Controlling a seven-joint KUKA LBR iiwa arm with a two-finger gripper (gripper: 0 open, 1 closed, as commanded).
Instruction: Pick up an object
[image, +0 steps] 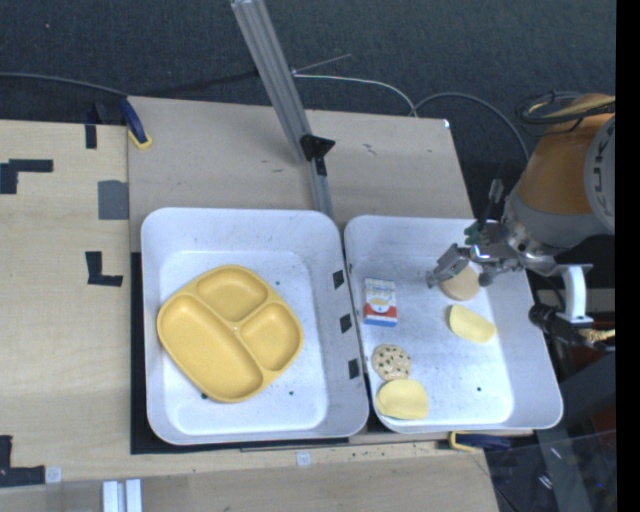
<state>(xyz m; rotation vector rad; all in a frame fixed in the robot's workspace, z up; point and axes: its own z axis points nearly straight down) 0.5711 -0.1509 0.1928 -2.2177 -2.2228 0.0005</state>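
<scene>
The gripper (466, 268) sits low over the right bin (520, 400), near its far right corner. Its two dark fingers (445, 268) are spread apart, one reaching out toward the bin's middle and the other closer to the right wall, and a small tan rounded object (461, 287) lies just under and between them. Whether the tips actually touch that object cannot be told; it looks to rest on the bin floor rather than being lifted. Behind the fingers the metal wrist runs up into the orange band (565, 170) of the arm, which comes in over the bin's right rim.

Just beside the tan object, toward the near edge of the same bin, lies a yellow lemon-shaped piece (471, 324), apart from the fingers. Along the bin's left side stands a small white carton with red and blue print (380, 302), and nearer the front edge a chocolate-chip cookie (390, 360), with a pale yellow rounded piece (402, 398) touching or almost touching it at the near left corner.

The left bin (200, 225) holds a yellow divided plate (229, 331) with three compartments, lying flat toward its left and near side. Black clips (346, 322) join the two bins at their shared edge. A grey metal pole (279, 82) slants across the wooden bench (60, 300) behind the bins
</scene>
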